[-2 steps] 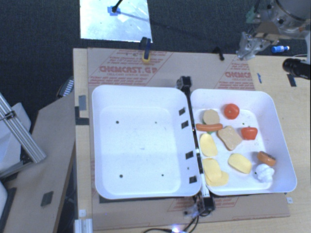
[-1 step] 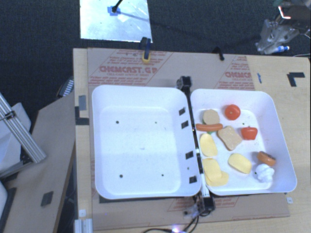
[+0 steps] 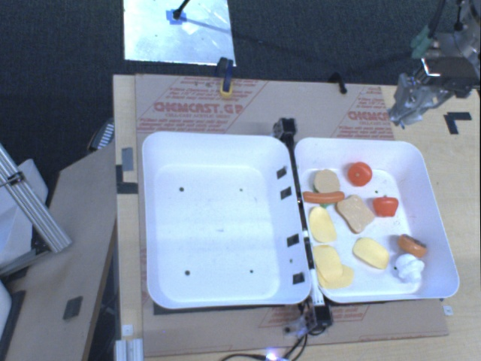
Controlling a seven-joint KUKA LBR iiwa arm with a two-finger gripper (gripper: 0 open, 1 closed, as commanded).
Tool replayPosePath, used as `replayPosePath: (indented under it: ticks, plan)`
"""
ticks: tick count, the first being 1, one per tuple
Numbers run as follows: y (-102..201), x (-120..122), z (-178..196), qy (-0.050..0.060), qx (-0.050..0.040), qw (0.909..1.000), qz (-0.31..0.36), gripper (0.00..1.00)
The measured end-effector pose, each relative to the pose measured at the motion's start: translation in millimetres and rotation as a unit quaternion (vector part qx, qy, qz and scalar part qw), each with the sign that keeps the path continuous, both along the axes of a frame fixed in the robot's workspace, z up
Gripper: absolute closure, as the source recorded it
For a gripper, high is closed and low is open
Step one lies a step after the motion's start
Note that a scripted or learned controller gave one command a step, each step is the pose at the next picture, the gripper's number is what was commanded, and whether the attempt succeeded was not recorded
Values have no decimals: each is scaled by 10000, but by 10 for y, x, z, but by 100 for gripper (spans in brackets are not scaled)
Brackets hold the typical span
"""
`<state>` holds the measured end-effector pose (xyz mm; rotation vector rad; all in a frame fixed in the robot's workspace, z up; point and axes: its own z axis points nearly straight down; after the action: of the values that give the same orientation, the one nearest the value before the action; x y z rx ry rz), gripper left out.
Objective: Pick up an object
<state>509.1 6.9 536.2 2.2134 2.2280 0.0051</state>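
White plastic everywhere: your left shallow white bin (image 3: 218, 224) holds nothing to pick, so ignore it.

All candidates sit in the right shallow white bin (image 3: 432, 194). Going left to right there:
- thin red-orange toy sausage (image 3: 323, 198), just beside the divider, long axis roughly left-right, lying flat.
- two pale yellow flat pieces (image 3: 323, 226) below it, long axes running top-to-bottom of the view.
- round tan bread slice (image 3: 326, 180) and tan oblong bread slice (image 3: 355, 213), the latter angled diagonally.
- yellow wedge-like block (image 3: 371, 253), tilted diagonally.
- round red tomato (image 3: 360, 174), no clear axis.
- small red pepper-like piece (image 3: 385, 206).
- orange-brown small item (image 3: 412, 245), touching a white lumpy item (image 3: 408, 268) near the right wall.

The grey metal gripper (image 3: 409, 104) hangs over the tan worktop (image 3: 451, 149) above the bin's far right corner, well apart from every item. You can't tell how wide the jaws stand; nothing visible in them.

Progress: my read is nothing picked yet. Approach, descent, grasp and lift all remain.
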Motion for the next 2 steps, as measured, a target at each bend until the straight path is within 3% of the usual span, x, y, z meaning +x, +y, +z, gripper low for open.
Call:
replayPosePath:
  ticks: [2]
  plan:
    - [-484,1442,-26,-2,-20,10000,-35,100]
